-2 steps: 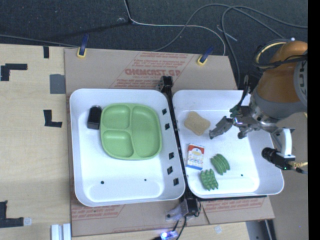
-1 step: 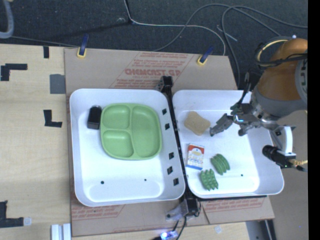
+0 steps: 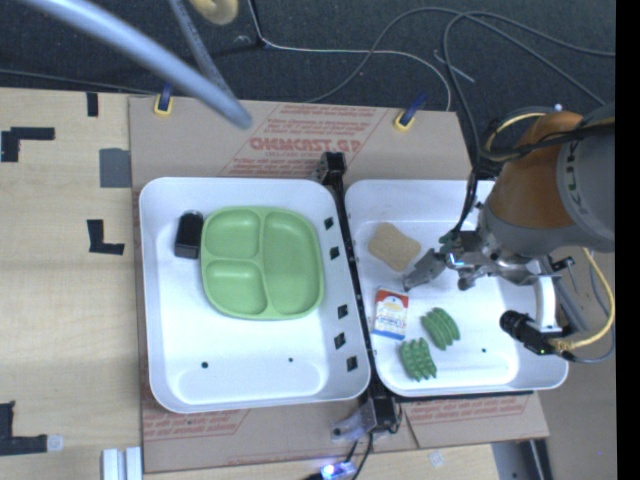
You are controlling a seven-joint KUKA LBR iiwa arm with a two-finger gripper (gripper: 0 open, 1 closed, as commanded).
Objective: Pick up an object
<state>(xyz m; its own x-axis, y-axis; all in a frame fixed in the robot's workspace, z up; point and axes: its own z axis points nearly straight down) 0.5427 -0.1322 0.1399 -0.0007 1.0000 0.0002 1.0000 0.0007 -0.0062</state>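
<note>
Lying nearest in the right bin [image 3: 520, 376] are two green pods [image 3: 428, 343], then a small printed carton [image 3: 391, 314] (lettering unreadable) and a tan sponge [image 3: 394, 246]. The gripper [image 3: 448, 271] hovers beside them, fingers spread, empty. Red cardboard print [image 3: 300, 144] beyond is too blurred to read.

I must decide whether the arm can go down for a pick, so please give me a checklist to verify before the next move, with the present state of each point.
1. Gripper above the right bin: ok.
2. Nothing between its fingers: ok.
3. Tan sponge apart from the small carton: ok.
4. Two green pieces lying free: ok.
5. Gripper centred over one object: not ok.
6. Cable clear of the descent: cannot tell.
</note>
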